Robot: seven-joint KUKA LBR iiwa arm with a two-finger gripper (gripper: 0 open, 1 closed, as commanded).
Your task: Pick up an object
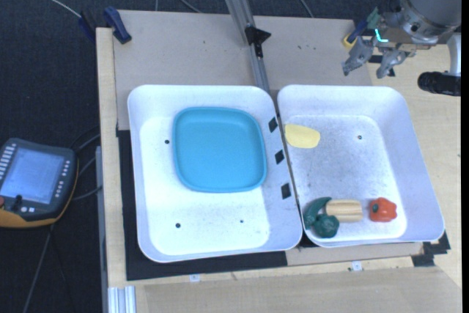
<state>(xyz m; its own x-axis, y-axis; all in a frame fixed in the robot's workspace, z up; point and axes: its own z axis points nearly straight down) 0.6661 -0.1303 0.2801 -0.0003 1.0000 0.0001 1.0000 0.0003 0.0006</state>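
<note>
Dark carpeted floor strewn with thin cables, a tan wooden bench [183, 48] on top, bearing two shallow white bins side by side. In the left white bin [146, 231], a square turquoise plastic plate [220, 149], lying flat toward the far half. In the right white bin [410, 157], a pale yellow lemon-shaped piece [302, 135] at the far left corner; along the near wall, a dark green toy vegetable [321, 217] touching a tan cylindrical block [344, 210], with a red toy pepper [382, 210] just right of those. Above the bench beyond the right bin's far edge, the grey two-finger gripper [368, 62], fingers spread apart, clasping nothing, well apart from every object. On the floor at left, a handheld control pendant [33, 179].
</note>
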